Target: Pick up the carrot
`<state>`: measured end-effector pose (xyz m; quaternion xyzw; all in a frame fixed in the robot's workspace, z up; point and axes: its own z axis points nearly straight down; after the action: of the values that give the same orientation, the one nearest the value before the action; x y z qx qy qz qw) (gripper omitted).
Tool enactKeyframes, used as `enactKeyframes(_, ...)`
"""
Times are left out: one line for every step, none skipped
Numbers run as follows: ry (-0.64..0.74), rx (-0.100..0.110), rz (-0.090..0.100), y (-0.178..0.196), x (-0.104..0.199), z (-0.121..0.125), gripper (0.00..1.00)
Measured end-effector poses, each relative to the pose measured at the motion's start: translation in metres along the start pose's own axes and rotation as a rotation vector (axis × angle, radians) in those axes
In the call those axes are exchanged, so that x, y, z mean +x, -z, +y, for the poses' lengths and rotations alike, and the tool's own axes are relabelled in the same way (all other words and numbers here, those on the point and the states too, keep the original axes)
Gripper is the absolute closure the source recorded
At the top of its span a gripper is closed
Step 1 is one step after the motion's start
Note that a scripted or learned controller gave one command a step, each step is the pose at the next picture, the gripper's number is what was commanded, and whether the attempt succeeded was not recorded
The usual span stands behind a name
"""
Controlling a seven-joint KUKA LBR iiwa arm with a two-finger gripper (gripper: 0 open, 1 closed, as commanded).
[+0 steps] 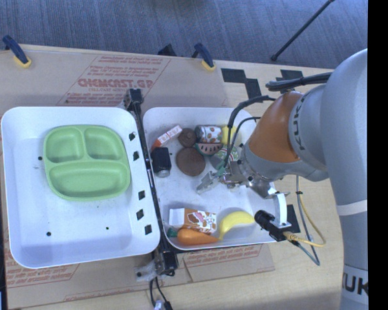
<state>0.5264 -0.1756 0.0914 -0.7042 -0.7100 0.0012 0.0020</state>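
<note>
Figure: single arm over the right-hand bin (156, 192), carrot pick in its approach stage. The jaws (210, 181) hang low over the middle of this bin with the two fingers spread apart and nothing between them. The carrot (195, 236) lies flat against the near wall of the same bin, below the jaws and slightly left of them, clearly apart from them. A small printed carton (200, 219) rests just behind the carrot, between it and the jaws, and a banana (236, 223) lies beside the carrot's right end, close to or touching it.

Judged from this layout, a good pick calls for moving the jaws toward the near wall, turning them so the fingers straddle the carrot across its narrow width, and descending at its middle. One finger must fit between carrot and carton, the other between carrot and wall; both gaps look tight, so a collision or a slip is the likely fault.

Beyond the jaws sit two round brown items (190, 161), a dark cylinder (161, 161) and other small toy foods. Far left of the jaws, the second bin (26, 237) holds a green divided plate (86, 161). Both bins rest on cardboard (110, 76) clamped to the bench; grey carpet (181, 11) lies past it.
</note>
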Motion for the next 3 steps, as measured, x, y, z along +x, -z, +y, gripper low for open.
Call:
enactKeyframes(-0.002,-0.004,-0.001,0.070,-0.026,0.048,0.00)
enactKeyframes(0.000,0.001,0.000,0.017,0.040,0.008,0.00)
enactKeyframes(-0.001,-0.003,0.000,0.000,0.067,-0.049,0.00)
